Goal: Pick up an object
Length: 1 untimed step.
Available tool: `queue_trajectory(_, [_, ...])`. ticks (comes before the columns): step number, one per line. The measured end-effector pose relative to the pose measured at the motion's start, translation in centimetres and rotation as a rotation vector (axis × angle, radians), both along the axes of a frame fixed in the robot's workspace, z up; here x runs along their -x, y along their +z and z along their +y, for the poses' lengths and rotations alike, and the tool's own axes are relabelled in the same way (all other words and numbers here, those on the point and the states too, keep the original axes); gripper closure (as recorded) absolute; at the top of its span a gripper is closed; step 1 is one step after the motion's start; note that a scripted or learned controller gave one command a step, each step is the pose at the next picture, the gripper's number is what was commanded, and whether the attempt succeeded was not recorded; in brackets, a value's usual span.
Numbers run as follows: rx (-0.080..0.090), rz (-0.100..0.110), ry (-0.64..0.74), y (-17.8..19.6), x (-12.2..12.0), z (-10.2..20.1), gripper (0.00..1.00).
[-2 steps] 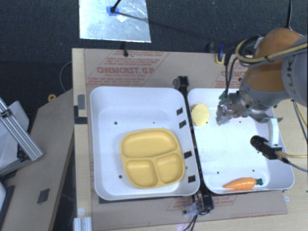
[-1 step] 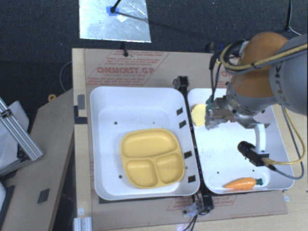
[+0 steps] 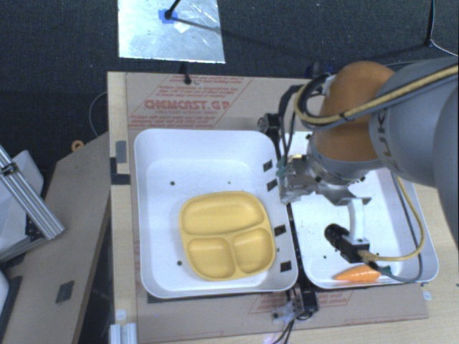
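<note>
Arm: the grey arm (image 3: 409, 131) comes in from the right and hangs over the right bin, its orange band (image 3: 355, 113) above the bin's far-left corner.
Gripper: the gripper (image 3: 310, 185) sits below the band, close to the right bin's left wall, about halfway along that wall.
Gripper state: the wrist covers it from above, so whether it is clenched or released cannot be made out, and nothing can be seen held in it.
Orange thing: a small orange thing (image 3: 356, 275), perhaps a toy carrot, lies on its side on the floor of the right bin, against the near edge and about midway along it, well apart from the gripper.
Yellow tray: a yellow tray (image 3: 226, 233) with three compartments lies flat in the left bin, towards its near-right corner, one long compartment on the far side and two smaller ones on the near side.
Left bin: the left bin (image 3: 161, 163) is white and shallow, with its floor bare along the far and left sides.
Right bin: the right bin (image 3: 313, 228) touches the left bin along their shared edge.
Worktop: a brown board (image 3: 190, 95) with red lettering lies under both bins and shows past their far edge.
Beyond the worktop: a shiny silver sheet (image 3: 171, 20) lies on the dark floor past the far edge.
</note>
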State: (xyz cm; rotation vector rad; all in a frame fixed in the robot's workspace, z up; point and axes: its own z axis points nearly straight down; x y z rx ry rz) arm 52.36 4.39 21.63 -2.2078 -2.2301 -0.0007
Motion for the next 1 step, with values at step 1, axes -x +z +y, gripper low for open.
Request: queue_trajectory(1, [0.000,0.000,0.002,-0.33,1.62,5.89,1.00])
